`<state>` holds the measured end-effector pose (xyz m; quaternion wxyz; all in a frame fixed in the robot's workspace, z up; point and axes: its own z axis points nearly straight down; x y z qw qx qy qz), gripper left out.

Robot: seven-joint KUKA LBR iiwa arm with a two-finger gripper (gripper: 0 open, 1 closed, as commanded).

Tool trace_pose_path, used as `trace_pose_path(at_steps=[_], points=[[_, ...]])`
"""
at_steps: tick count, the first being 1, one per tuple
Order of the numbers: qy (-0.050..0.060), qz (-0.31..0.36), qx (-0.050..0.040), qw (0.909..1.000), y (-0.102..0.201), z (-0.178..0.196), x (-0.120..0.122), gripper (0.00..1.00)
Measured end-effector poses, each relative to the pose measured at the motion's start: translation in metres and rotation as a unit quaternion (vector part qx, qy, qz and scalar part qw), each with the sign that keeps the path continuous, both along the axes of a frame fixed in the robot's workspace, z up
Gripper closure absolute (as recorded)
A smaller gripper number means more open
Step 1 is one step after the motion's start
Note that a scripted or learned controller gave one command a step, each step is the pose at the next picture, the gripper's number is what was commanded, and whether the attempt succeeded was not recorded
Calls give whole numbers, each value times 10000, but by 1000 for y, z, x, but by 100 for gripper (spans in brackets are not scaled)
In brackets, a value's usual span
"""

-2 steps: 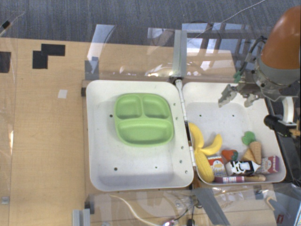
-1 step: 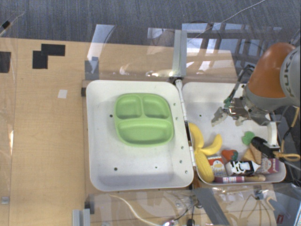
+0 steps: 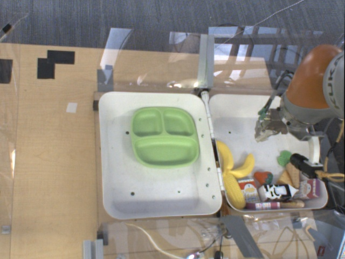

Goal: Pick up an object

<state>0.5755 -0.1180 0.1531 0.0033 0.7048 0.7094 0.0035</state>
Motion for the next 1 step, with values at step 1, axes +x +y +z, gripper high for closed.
trace_pose_path(at_steps=[1], points=[[0,0,0,10000,0,0,0,0]])
